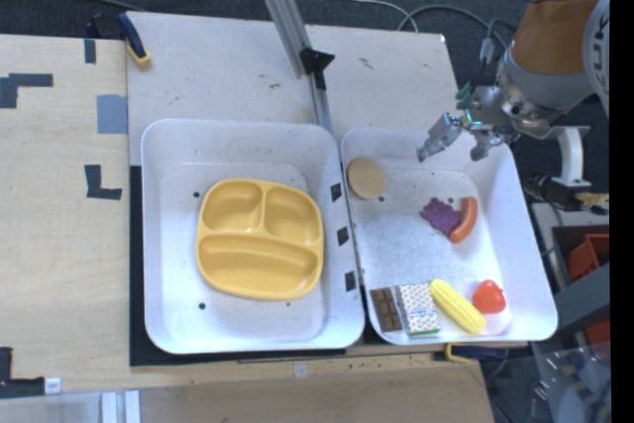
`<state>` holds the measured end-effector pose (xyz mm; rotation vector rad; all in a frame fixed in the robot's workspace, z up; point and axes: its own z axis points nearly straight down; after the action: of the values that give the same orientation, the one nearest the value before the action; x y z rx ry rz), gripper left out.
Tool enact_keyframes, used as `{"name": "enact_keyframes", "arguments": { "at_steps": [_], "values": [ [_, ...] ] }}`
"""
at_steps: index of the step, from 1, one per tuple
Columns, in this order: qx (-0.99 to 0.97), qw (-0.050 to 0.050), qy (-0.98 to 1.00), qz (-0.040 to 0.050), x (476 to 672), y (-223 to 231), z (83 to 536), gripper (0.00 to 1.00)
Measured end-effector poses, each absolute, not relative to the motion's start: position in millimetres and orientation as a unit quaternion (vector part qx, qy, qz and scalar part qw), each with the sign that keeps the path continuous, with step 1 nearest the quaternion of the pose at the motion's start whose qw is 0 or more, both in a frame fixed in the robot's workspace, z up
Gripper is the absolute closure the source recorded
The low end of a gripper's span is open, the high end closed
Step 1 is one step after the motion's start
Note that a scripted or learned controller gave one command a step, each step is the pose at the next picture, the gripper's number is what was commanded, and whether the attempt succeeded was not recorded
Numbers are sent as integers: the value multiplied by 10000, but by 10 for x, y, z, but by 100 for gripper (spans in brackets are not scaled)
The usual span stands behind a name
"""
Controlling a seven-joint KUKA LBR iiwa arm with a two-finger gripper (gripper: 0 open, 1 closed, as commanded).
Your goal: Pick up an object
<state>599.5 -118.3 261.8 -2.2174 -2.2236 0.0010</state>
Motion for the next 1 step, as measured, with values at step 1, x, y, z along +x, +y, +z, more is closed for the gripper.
{"name": "enact_keyframes", "arguments": {
  "at_steps": [1],
  "values": [
    [-7067,13,-7075,17,5676,-1039,882,0]
  ]
}}
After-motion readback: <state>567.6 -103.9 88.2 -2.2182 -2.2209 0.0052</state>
